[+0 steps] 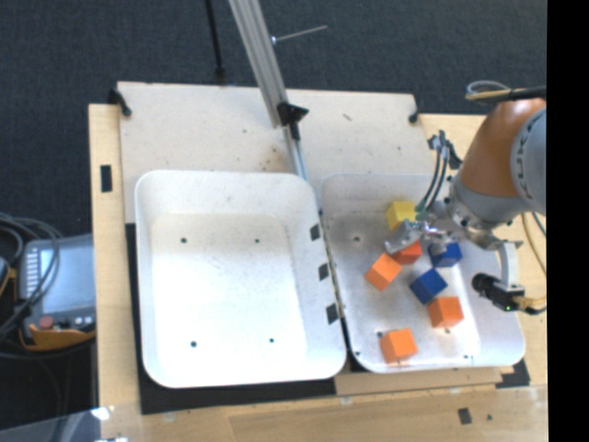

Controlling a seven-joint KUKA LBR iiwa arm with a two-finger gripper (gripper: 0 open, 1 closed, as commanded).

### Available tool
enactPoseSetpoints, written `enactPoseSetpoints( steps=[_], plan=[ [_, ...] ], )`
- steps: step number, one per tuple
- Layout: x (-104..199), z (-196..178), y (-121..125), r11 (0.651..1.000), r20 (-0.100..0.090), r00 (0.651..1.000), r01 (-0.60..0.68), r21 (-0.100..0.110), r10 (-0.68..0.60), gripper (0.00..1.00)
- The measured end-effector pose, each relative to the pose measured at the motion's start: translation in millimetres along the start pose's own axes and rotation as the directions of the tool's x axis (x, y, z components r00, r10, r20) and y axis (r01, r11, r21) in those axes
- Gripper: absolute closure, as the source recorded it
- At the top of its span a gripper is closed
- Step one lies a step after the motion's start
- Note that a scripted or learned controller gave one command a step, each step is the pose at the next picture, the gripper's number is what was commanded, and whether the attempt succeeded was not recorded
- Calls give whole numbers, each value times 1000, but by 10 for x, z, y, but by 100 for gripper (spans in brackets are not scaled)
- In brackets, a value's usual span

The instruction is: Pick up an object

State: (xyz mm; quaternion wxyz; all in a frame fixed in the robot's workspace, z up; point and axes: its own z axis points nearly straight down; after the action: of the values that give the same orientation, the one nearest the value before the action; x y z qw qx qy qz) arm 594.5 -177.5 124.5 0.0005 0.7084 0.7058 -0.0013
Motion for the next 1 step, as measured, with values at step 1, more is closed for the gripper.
enactPoseSetpoints(
  steps=[1],
  plan=[
    [-18,276,8,1000,1,1000,0,-3,0,0]
  ],
)
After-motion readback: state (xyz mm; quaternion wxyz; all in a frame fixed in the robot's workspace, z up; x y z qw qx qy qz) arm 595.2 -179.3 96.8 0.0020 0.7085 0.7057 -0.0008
